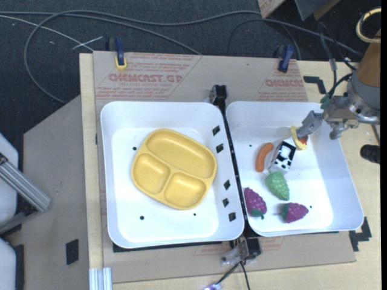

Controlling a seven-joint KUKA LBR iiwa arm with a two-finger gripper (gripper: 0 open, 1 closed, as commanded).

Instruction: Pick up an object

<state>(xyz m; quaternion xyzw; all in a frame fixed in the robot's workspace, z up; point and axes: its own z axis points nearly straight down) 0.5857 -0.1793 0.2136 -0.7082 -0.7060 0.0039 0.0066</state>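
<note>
The right bin [338,180] holds several small toys: an orange sausage-shaped piece [264,156], a black-and-white block [282,156], a green lumpy piece [278,185] and two purple grape bunches [254,201] [294,211]. My gripper [302,135] reaches in from the right and hangs over the bin's upper middle, just up and right of the black-and-white block, its tip close to that block. The grey arm [363,92] runs off the right edge.
A yellow divided plate [174,168] lies in the left bin [115,162]. A black divider with clips [225,162] separates the bins. Clamps [120,56] [285,56] hold the board's far edge. Cables lie on the dark floor behind.
</note>
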